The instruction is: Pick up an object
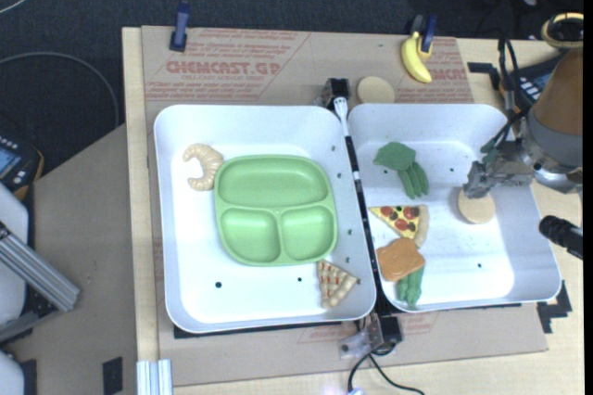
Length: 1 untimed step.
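The right bin (524,265) holds a round beige cookie (478,212) near its right side. My gripper (476,188) hangs directly over the cookie's far edge, with the grey arm and its orange band coming in from the right. Further left in that bin lie a green leafy piece (402,165), a pizza slice (400,219), an orange toast (399,259) and a green pod (411,290) partly under the toast. Nothing is visibly held.
The left bin (185,277) carries a green divided plate (275,208), a croissant (202,165) and a waffle-like wedge (334,281). Behind the bins, a banana (416,59) and a beige disc (375,90) rest on the board. A black cable crosses near the arm.
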Each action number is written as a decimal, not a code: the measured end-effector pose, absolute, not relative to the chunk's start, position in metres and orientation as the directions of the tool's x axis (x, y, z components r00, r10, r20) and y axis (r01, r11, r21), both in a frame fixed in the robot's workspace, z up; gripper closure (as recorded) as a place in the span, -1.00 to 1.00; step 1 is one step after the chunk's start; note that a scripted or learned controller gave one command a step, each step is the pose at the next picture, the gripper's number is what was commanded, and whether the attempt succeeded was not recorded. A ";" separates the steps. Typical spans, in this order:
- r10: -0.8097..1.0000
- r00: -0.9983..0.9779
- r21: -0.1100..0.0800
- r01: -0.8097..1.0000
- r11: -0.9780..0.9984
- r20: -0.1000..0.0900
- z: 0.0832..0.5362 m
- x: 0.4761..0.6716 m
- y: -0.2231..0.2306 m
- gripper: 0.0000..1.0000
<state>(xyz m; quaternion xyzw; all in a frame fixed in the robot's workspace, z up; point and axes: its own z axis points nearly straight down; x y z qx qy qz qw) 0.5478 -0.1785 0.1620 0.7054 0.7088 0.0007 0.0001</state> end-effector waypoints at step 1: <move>1.000 -0.005 0.019 1.000 0.005 -0.005 0.091 0.675 -0.225 1.00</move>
